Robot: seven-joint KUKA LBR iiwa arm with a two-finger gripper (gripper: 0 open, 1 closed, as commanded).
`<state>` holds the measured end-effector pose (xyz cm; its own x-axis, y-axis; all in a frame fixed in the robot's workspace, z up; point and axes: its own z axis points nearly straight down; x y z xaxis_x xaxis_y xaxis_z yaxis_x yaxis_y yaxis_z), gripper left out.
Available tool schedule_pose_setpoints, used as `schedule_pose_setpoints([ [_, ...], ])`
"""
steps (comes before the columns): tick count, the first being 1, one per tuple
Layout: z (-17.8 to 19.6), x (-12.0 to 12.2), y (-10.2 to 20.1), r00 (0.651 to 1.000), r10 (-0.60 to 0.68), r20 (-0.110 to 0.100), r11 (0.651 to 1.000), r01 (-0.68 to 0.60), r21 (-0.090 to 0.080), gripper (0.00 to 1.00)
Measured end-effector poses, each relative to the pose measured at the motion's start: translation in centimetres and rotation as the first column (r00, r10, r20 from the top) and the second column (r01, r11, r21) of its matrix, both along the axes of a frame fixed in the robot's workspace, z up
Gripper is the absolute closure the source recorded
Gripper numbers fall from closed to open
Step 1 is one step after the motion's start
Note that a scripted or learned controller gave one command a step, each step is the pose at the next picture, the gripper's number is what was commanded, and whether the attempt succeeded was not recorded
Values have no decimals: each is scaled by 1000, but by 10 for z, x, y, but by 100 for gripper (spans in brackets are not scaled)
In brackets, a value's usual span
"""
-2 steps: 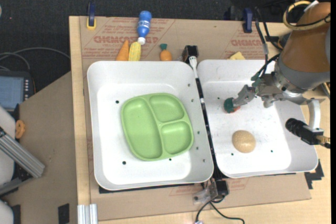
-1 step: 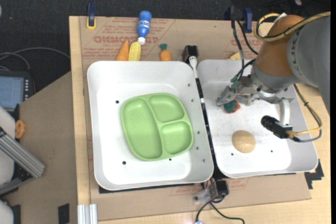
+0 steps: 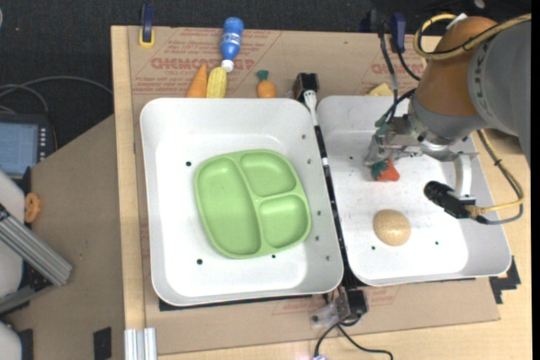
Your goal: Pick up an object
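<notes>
Right bin (image 3: 481, 257): I see the gripper (image 3: 384, 160) low over a small red-and-green object (image 3: 386, 173) | grip: I cannot tell | tan round object (image 3: 392, 227) lies nearby | green divided tray (image 3: 251, 202) in left bin (image 3: 160, 206)

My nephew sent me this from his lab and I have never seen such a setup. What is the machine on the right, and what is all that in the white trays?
This is one picture, taken by a camera fixed above a bench and looking down at a slant. The grey and orange machine is a robot arm reaching in from the right. Its hand is low in the right bin, right at a small red and green toy; I cannot tell if it grips it. A tan round object lies nearer the front. The left bin holds a green divided plate. Toy vegetables and a small bottle lie behind the bins.
</notes>
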<state>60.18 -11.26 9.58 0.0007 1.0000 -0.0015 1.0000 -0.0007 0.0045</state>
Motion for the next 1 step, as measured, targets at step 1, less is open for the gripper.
schedule_pose_setpoints([
  [1, 96, 11, 68, 1000, 9, 7, 1000, -9, 3, 100],
])
